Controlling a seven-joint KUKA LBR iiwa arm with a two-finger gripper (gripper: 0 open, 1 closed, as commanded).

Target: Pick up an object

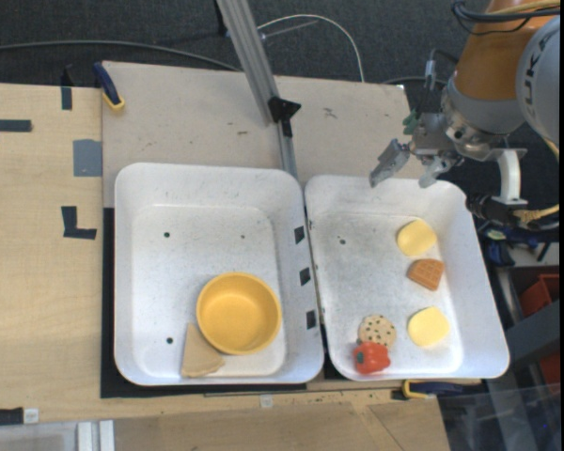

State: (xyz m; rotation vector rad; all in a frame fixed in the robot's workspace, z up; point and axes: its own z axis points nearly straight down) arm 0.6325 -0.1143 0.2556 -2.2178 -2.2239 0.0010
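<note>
My jaws (pixel 406 164) hung over the back rim of the right bin (pixel 329 252), spread apart, nothing between them. Step in hand, as I judged it: approach, no target reached. Candidates lay in that bin: yellow disc (pixel 416 238) nearest, brown piece (pixel 427 273) beside it, second disc (pixel 429 327), cookie (pixel 377 330), red item (pixel 372 357). Bowl (pixel 238 312) sat in the left bin (pixel 132 252). Next move needed: shift forward over the nearest disc, then descend.

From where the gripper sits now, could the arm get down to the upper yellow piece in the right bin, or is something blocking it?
Probably yes. The gripper hangs over the right bin's far rim, and the upper yellow piece lies just below it in the view, open from above, slightly apart from the orange-brown piece.
</note>
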